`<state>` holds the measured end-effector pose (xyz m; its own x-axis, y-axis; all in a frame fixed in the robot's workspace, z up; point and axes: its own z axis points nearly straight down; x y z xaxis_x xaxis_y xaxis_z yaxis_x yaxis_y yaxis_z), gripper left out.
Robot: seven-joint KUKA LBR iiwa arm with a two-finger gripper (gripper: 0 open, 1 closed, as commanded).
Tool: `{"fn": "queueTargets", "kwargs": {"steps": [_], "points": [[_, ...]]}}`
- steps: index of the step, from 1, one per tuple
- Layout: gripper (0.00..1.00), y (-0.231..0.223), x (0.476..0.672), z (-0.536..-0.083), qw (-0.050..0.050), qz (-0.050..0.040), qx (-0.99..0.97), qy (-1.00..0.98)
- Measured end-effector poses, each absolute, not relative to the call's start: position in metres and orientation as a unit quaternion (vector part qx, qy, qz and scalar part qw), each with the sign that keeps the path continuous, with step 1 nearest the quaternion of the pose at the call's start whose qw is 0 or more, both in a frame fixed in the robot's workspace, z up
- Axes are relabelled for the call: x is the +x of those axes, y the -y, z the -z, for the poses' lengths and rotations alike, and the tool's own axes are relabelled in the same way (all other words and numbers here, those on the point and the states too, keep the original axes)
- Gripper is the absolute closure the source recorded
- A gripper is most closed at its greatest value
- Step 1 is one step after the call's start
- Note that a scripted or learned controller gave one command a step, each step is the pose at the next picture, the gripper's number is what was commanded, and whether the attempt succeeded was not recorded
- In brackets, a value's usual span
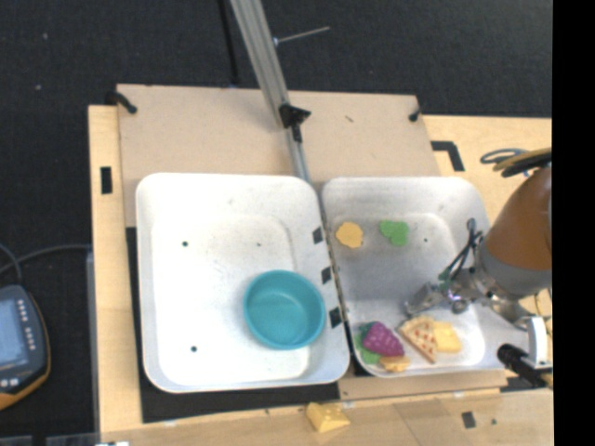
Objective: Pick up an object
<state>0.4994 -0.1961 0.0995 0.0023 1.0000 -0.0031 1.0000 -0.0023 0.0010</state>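
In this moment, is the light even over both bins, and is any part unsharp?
Camera view: the left bin is bright and almost washed out; the right bin looks greyer, shaded near the arm. The whole picture is soft; the gripper is blurred, so the small toys beside it lack detail.

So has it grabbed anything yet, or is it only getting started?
Nothing looks picked up yet. The gripper is down inside the right bin, just above the pizza-slice toy and beside the purple grapes toy, but I see nothing between its fingers. The yellow piece, green piece and the blue bowl in the left bin lie untouched. Grasping and lifting are left.
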Motion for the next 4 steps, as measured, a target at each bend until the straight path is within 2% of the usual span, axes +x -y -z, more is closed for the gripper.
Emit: {"fn": "queueTargets", "kwargs": {"steps": [1,4], "points": [[1.0,0.196,0.501,-0.112,0.003,-0.0019,0.709,-0.705],[1.0,0.211,0.49,-0.258,0.003,-0.0008,0.706,-0.708]]}}
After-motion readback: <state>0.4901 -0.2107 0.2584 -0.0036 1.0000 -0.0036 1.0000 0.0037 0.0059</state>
